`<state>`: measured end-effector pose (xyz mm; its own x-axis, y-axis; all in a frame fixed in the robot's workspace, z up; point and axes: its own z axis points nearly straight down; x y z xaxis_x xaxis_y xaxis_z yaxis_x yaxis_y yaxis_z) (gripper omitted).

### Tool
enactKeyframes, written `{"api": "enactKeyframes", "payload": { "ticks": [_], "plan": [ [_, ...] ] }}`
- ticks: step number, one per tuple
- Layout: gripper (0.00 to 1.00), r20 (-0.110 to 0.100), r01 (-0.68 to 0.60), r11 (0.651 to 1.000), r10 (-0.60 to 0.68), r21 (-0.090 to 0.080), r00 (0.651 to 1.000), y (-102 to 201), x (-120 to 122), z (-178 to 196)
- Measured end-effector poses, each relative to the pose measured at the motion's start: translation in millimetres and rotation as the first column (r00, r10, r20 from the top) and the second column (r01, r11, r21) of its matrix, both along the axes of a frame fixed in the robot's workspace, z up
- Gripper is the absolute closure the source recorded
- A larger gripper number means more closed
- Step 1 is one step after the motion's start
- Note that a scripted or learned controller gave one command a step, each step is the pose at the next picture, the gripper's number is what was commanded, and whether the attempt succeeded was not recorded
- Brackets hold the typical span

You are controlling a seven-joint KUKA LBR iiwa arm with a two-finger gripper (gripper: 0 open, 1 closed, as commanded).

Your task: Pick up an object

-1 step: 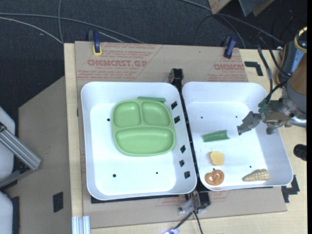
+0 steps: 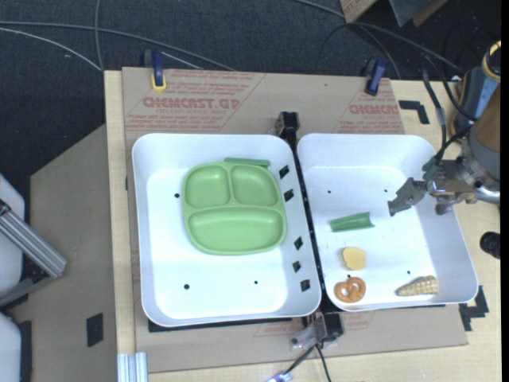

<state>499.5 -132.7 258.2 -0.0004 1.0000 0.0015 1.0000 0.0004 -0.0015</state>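
While nothing has been lifted yet, the gripper (image 2: 406,197) hangs over the right bin (image 2: 382,151) near its right wall, partway down that side. Its dark fingers look slightly parted and carry nothing, though they are small and hard to read from above.

Four small objects lie in the right bin's near half: a green stick (image 2: 351,222) near the middle, a yellow piece (image 2: 354,257) below it, a pretzel (image 2: 350,290) by the front rim, and a corn-like cone (image 2: 418,286) at the front right corner. The left bin (image 2: 159,213) holds a green divided tray (image 2: 235,209).

The green stick seems the nearest target. A good attempt would probably centre the fingers over it, straddle its narrow width, and descend fully before closing.
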Motion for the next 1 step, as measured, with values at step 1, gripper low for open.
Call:
{"api": "enactKeyframes", "payload": {
  "ticks": [1],
  "plan": [
    [0.00,-0.007,-0.001,1.000,0.001,0.002,1.000,9.9,3.3,-56.5]
  ]
}}
